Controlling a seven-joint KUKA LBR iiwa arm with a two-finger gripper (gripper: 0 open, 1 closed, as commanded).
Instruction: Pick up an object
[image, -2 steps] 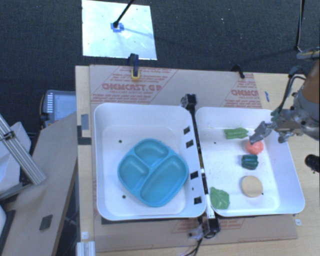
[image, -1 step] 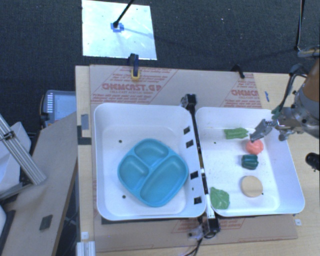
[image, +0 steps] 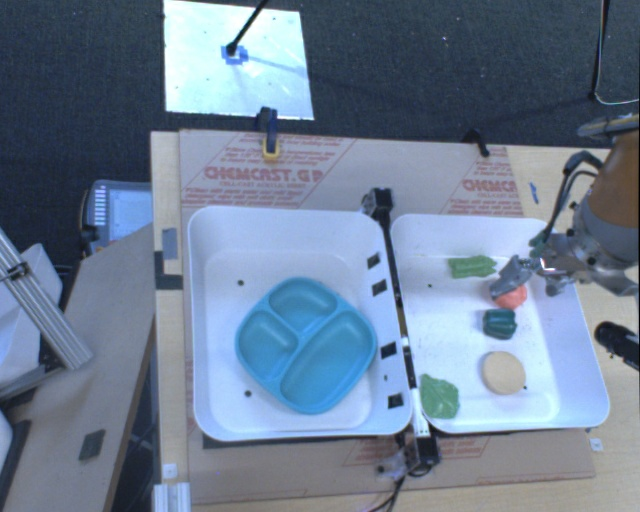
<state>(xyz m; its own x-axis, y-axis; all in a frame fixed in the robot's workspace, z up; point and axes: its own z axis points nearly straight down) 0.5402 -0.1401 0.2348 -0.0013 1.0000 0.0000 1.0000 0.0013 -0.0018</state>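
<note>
The right bin (image: 575, 345) holds several small items: a light green oblong piece (image: 472, 266), an orange-red lump (image: 513, 297), a dark teal pepper-like piece (image: 499, 323), a tan round disc (image: 503, 372) and a green leafy piece (image: 438, 396). My gripper (image: 532, 276) hangs low over the bin's upper right part, open, with its fingers spread. Its left finger (image: 511, 271) sits just above the orange-red lump and hides the lump's top. Nothing shows between the fingers.
A blue divided plate (image: 305, 343) lies in the left bin (image: 215, 300). A black clip-lined divider (image: 390, 310) separates the bins. The arm's grey body (image: 612, 215) stands over the right bin's far right edge.
</note>
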